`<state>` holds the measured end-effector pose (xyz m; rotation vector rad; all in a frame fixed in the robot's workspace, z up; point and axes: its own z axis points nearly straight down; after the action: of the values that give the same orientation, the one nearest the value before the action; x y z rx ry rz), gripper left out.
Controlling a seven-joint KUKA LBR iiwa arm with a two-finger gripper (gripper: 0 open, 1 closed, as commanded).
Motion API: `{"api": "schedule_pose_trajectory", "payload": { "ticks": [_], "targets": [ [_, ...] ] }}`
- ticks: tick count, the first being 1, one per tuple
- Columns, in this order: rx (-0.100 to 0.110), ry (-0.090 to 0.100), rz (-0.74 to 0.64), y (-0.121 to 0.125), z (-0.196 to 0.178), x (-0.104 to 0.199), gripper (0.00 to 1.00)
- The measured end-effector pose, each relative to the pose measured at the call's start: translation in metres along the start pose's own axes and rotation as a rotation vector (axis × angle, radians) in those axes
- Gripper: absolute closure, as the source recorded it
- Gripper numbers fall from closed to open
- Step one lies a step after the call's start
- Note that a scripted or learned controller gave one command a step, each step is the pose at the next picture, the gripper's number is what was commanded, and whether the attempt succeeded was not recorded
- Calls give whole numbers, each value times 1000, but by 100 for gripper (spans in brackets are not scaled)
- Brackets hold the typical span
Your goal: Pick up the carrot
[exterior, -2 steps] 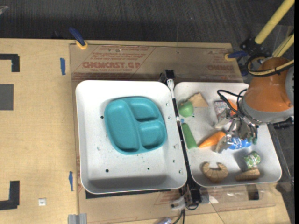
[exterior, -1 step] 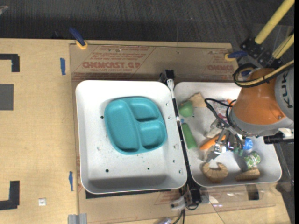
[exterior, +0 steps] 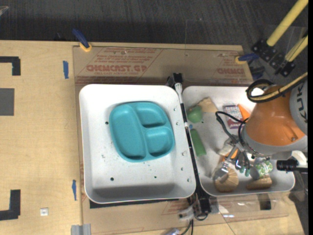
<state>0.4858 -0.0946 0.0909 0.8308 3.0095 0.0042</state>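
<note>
Your gripper [exterior: 229, 166] sits low in the right bin [exterior: 288, 186] over the clutter, can't tell its state, carrot [exterior: 234, 154] looks pinned beside it, not lifted yet, w/ teal tray [exterior: 141, 130] farther left.

Two bins side by side on the bench [exterior: 39, 146]. Left bin [exterior: 98, 180]: divided tray [exterior: 142, 130] sits near its centre. Right bin [exterior: 210, 94]: arm [exterior: 274, 126] reaches in over its right half, gripper [exterior: 230, 166] down near the front edge. Carrot [exterior: 233, 154] just behind the gripper. Cucumber-like piece [exterior: 198, 142] along the bin's left edge, round piece [exterior: 195, 114] behind it toward the back-left corner. Two bread-like pieces [exterior: 228, 181] against the front edge, under and right of the gripper.
</note>
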Motion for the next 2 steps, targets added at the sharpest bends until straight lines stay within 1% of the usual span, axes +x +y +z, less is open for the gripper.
{"api": "schedule_pose_trajectory", "payload": {
  "ticks": [1, 2],
  "targets": [
    [-4, 5, 224, -20, 1, -12, 0],
    [2, 6, 685, -21, 2, -50, 0]
  ]
}}
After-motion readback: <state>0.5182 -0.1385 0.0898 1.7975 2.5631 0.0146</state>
